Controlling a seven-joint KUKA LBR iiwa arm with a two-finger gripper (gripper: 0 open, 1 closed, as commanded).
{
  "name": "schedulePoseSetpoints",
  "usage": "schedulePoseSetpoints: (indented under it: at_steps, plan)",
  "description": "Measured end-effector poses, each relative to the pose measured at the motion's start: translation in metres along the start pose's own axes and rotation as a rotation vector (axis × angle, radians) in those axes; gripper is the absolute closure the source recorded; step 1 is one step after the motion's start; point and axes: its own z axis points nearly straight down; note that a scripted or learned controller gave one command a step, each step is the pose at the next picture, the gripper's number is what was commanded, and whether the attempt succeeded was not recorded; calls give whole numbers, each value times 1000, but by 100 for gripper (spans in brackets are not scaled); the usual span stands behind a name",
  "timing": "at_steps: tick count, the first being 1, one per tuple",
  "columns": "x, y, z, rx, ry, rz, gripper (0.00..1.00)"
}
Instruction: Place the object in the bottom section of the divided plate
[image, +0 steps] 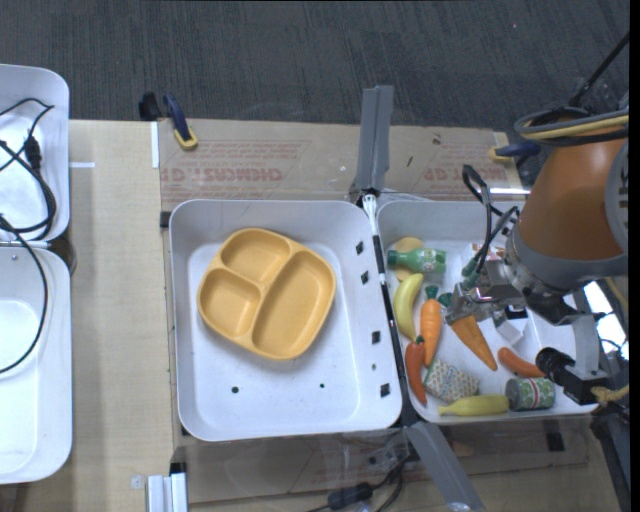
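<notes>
A yellow divided plate (266, 292) lies in the left bin (200, 400), with two small sections on its left side and one large section on its right. Nothing rests on the plate. My gripper (480, 300) hangs low over the right bin (480, 228), just above an orange carrot (473, 342) and to the right of another carrot (430, 328). Cables and the wrist body hide its tips. The arm's orange band (570, 200) looms above the bin's right half.
The right bin holds several toy foods: a green bottle (415, 260), a banana (406, 303), a red pepper (414, 370), a patterned pouch (450, 381), a yellow piece (475, 405), a can (530, 393) and a small carrot (520, 362). A metal divider post (375, 140) stands between the bins.
</notes>
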Motion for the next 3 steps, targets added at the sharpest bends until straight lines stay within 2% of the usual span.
schedulePoseSetpoints:
  at_steps: [1, 2, 3]
  plan:
    - [41, 26, 30, 1, -1, 199, 100]
    - [109, 8, 23, 0, -1, -63, 100]
    - [150, 25, 30, 1, -3, 30, 100]
